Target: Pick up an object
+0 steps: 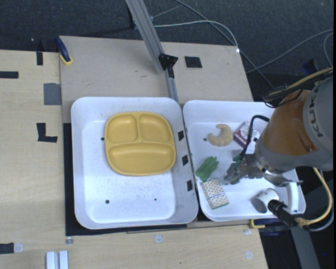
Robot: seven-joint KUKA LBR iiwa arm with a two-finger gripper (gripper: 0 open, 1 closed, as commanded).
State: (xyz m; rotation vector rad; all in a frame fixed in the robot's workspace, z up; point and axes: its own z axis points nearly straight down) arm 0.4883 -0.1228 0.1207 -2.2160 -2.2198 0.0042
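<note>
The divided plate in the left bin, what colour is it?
Yellow; the divided plate shows clearly in the camera view.

1. I see my arm (302, 130) reaching in from the right; its grey casing fills the upper right corner.
2. The orange band (288, 129) sits just above the wrist, tilted down and to the left.
3. Below the band, the grey wrist narrows toward the hand (235, 172).
4. The hand points left and down, low over the right bin; its dark fingers are too blurred to read.

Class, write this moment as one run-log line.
arm: over right bin | gripper: low, beside green item | grasp: unconfirmed | left bin: yellow tray
</note>
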